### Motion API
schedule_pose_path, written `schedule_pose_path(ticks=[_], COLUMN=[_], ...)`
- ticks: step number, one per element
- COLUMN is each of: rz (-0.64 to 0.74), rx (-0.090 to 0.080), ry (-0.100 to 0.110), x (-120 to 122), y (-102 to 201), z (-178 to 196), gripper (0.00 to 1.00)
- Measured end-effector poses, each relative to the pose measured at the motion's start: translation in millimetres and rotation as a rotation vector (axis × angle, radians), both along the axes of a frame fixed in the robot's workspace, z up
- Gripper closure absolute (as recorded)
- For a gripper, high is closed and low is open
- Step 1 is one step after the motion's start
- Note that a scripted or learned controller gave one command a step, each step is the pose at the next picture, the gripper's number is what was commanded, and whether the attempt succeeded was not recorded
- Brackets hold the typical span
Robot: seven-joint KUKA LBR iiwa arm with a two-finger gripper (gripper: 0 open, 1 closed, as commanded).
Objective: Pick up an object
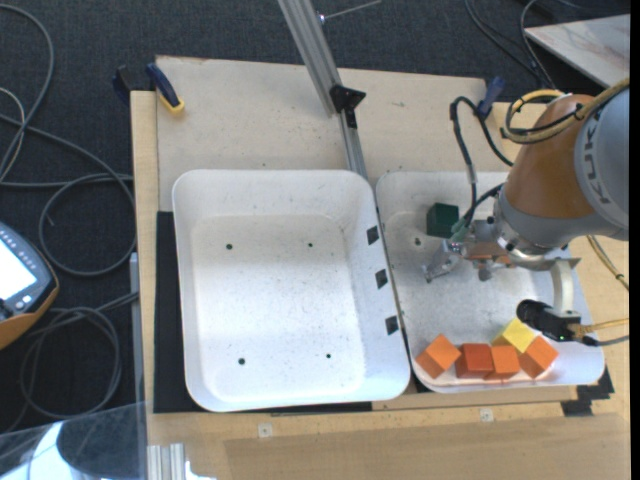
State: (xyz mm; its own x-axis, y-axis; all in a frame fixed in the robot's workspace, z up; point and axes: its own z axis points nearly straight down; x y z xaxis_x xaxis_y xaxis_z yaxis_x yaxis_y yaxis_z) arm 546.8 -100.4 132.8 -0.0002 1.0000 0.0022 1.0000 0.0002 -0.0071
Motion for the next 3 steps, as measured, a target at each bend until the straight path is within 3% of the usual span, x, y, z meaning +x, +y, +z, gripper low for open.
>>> schedule_pose_path(ticks=[1,2,3], rz=[0.000,0.002,0.001], rx=[0.000,-0.003,-0.002], ry=[-0.009,-0.015,-0.010], x=[2.2,12.6,13.3], y=[0.2,5.7,6.2], z=[13.8,70.8,77.4], gripper=[1.00,1.00,1.00])
